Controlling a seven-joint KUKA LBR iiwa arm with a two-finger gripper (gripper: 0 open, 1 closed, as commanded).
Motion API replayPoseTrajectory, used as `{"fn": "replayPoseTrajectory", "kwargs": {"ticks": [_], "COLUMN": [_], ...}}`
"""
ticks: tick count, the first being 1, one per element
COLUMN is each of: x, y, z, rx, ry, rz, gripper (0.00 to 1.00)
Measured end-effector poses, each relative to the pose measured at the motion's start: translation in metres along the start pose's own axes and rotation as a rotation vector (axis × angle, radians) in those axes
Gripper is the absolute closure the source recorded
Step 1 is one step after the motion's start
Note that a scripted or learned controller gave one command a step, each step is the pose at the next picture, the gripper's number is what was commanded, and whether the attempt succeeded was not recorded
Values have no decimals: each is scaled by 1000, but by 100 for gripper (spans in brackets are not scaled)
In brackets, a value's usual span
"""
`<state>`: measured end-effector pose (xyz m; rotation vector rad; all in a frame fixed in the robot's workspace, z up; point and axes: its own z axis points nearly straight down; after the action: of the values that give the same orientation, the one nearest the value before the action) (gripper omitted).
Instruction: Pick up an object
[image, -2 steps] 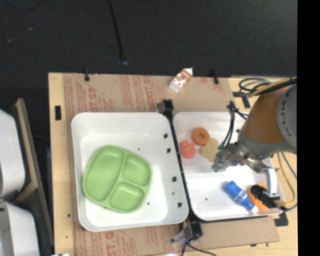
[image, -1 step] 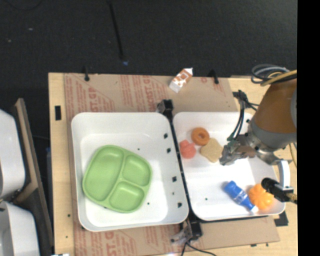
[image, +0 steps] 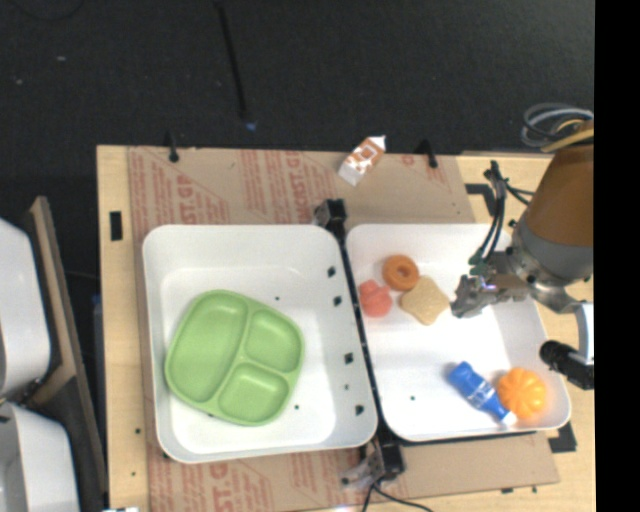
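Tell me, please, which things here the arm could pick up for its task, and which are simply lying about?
Pickable, in the right bin:
orange ring
pink piece
tan piece
blue object
orange object

Lying about:
green divided plate, left bin
small carton on the bench

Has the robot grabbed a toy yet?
Not yet. The gripper hangs over the right bin, beside the tan block, with nothing seen between its fingers. The orange ring, pink piece, blue toy and orange ball lie untouched. Grabbing and lifting remain.

Tool (image: 468, 300) lowered, apparently empty
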<state>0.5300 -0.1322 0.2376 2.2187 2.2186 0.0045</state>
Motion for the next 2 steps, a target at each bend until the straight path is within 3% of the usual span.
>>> {"fn": "replayPoseTrajectory", "kwargs": {"ticks": [2], "x": [97], "y": [25], "z": [15], "rx": [5], "ry": [1], "rz": [-4], "gripper": [100]}}
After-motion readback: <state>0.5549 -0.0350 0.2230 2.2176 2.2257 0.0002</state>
